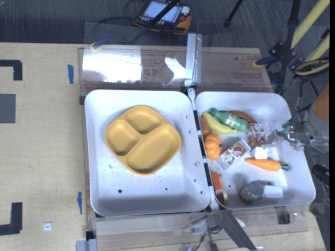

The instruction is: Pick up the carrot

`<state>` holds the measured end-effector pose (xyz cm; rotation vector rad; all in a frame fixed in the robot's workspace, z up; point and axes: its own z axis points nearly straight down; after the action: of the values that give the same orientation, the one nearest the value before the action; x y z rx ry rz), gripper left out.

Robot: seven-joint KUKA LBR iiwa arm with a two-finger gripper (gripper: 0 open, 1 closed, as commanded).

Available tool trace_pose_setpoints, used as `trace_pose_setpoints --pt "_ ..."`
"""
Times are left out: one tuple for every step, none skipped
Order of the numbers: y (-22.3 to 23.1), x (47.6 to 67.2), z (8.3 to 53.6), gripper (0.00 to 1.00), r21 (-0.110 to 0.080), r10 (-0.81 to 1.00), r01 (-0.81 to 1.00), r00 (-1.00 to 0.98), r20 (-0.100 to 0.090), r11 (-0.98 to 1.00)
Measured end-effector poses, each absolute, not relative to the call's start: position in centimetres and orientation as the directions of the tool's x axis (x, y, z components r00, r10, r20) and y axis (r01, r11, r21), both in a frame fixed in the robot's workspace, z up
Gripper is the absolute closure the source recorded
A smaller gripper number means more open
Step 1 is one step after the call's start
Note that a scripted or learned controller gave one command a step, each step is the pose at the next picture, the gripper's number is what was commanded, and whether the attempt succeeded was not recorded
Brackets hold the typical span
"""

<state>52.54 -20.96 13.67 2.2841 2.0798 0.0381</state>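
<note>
Camera view looks down on a wooden bench (42, 140) carrying two white bins. From the middle of the picture, the left bin (99, 192) lies toward 9 o'clock and holds a yellow divided plate (143, 139). The right bin (301, 184) lies toward 3 o'clock, cluttered with small things. The carrot (266, 164) lies flat there, orange with a green stub at its 3 o'clock end, toward the bin's 4 o'clock side. A white block (260, 153) sits just at the carrot's 11 o'clock. At the carrot's 7 o'clock stands a grey can (252, 191). A green bottle (229, 120) and a banana (215, 125) lie at the bin's 10 o'clock. The jaws (290, 136) hang over the bin's 3 o'clock rim, apart from the carrot; whether they are spread or pressed together I cannot tell
</note>
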Motion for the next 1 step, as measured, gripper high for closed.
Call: trace_pose_setpoints --pt "-20.64 52.31 13.5 0.0 0.069 0.991 0.989 0.131 -0.021 -0.13"
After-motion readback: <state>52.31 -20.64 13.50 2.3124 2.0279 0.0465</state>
